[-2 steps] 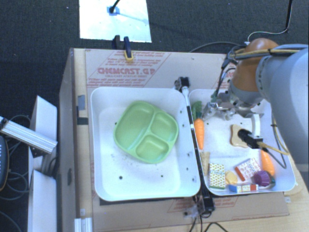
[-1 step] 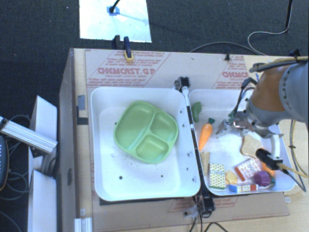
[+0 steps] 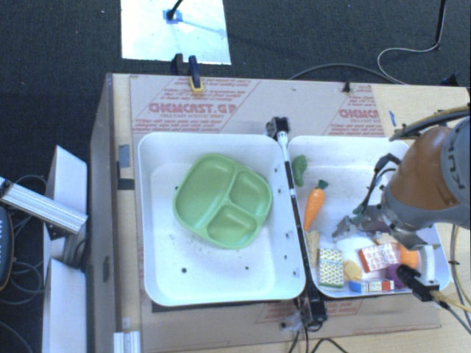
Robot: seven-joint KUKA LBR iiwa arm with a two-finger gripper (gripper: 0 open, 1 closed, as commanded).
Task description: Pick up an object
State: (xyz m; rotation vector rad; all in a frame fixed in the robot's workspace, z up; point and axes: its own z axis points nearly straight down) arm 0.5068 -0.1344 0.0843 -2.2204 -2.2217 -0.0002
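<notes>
My gripper hangs low over the middle of the right bin, under the grey wrist and orange band. Just left of it lies an orange toy carrot with a green top. A small green leafy piece sits at the bin's far left corner. Close below the gripper are a red-and-white packet, a yellow-green patterned box, a yellow piece, an orange piece and a purple piece. I see nothing held.
A green divided plate lies in the left bin. A black rod runs along the seam between the bins. The arm covers the right bin's right side. Cables trail off the bench's far right.
</notes>
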